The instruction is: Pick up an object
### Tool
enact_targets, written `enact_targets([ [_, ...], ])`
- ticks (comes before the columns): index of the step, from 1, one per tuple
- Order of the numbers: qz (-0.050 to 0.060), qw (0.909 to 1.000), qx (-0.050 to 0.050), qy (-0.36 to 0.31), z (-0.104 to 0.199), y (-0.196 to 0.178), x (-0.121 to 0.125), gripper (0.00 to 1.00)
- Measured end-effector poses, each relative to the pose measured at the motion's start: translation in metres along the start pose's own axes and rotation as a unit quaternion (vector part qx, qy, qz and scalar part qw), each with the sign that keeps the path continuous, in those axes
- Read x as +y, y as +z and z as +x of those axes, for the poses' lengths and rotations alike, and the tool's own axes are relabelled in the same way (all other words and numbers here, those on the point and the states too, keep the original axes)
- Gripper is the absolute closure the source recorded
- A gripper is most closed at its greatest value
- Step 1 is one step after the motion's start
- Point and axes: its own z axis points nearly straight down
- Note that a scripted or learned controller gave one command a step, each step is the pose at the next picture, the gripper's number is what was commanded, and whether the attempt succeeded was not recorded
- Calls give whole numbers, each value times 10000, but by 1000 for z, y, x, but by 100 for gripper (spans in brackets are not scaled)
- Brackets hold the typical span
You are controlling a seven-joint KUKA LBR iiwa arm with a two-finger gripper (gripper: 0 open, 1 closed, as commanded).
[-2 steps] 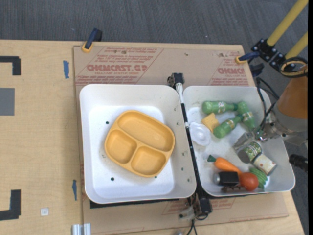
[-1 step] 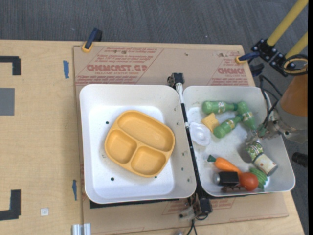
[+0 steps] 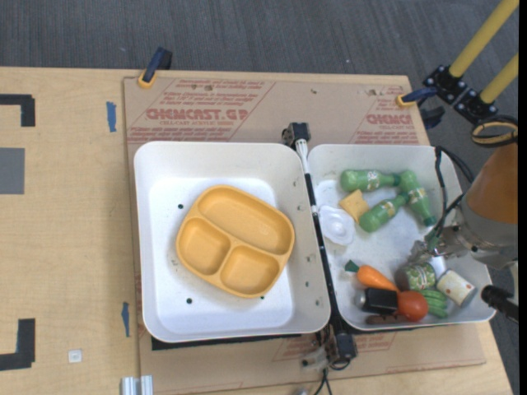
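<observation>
Pincer [image 3: 430,252] sits low in the right bin [image 3: 375,156], at the near-right cluster of toys; arm comes in from the right, orange band above it. Can't tell how the pincer is set, too small and dark. Nearest candidate looks like the green-and-white can [image 3: 418,277], just below the tip, touching or nearly so. White cylinder [image 3: 455,286] is just right of the can, tomato [image 3: 412,304] and carrot [image 3: 375,277] lie toward the near-left. Carrot's long axis runs left-right, slightly tilted. Green bottles [image 3: 380,196] lie farther back, well apart from the tip. Left bin [image 3: 156,220] holds a yellow divided tray [image 3: 235,241]. My read: a short drop straight down onto the can is the move; crowding from neighbours is the risk.
</observation>
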Motion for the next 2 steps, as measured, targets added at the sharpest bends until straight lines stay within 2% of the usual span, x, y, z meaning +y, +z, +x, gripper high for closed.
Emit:
enact_targets([
  [1,-1,10000,-2,2,0,0,0,0],
  [2,0,10000,0,-1,0,-8,1,100],
])
